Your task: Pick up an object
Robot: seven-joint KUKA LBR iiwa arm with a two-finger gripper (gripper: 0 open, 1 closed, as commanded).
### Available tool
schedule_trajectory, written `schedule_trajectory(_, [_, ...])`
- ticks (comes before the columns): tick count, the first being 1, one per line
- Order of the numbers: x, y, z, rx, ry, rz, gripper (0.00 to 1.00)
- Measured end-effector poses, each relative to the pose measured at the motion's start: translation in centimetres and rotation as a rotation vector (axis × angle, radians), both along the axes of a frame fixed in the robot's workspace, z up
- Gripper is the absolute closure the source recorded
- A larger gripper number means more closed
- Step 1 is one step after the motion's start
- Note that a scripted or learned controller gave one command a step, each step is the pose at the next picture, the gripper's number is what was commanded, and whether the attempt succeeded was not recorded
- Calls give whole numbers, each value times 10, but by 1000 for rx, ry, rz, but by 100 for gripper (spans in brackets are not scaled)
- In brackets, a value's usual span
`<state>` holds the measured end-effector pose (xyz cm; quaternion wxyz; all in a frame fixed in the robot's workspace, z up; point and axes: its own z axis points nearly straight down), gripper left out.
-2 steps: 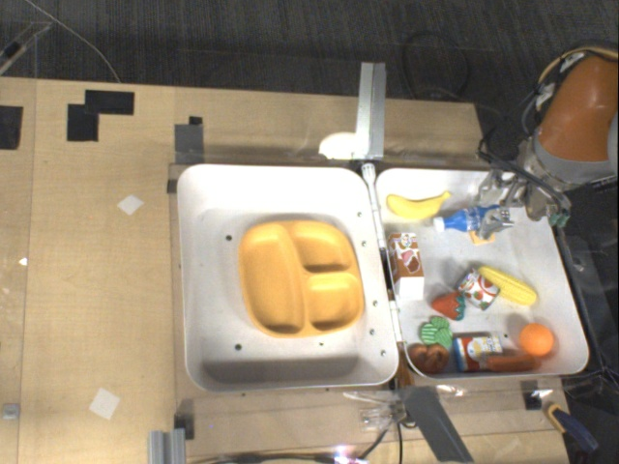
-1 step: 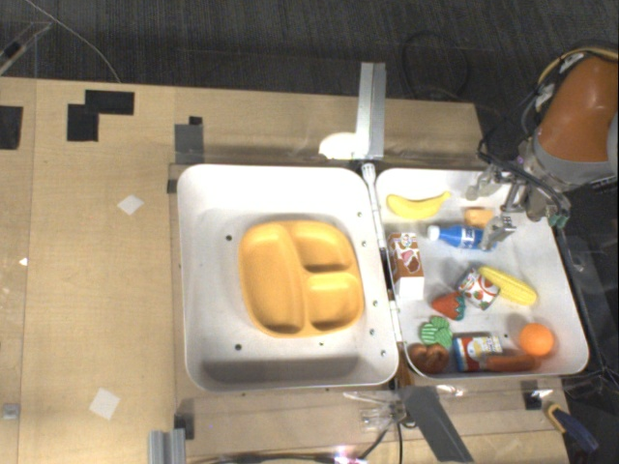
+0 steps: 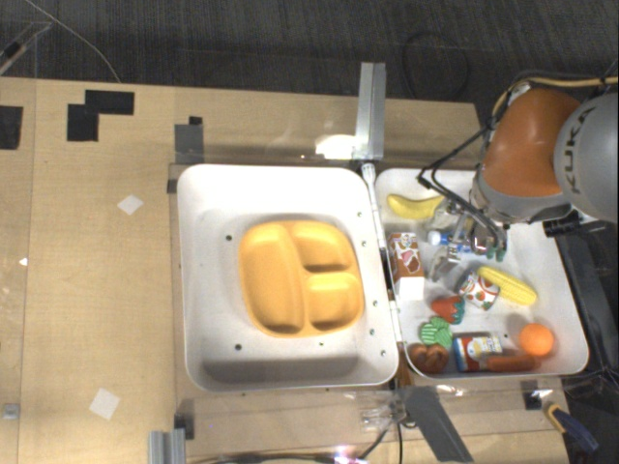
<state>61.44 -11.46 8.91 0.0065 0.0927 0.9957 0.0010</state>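
Two fingers (image 3: pixel 455 257), whose spread I cannot tell, hang in the right bin (image 3: pixel 566 288), banana (image 3: pixel 414 205) beyond, corn cob (image 3: pixel 507 285) beside.

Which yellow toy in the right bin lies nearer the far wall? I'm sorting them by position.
The banana, curved, near the bin's far left corner. The corn cob lies nearer the middle, beside the gripper.

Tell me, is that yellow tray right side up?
Right side up: the yellow tray lies flat in the left bin, its three compartments facing upward.

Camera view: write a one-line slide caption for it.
KUKA arm's gripper poised over toy food in the right bin; yellow divided tray in the left bin.
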Motion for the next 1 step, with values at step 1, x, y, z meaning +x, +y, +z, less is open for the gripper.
schedule_trajectory(1, [25, 11, 1, -3, 28, -272, 0])
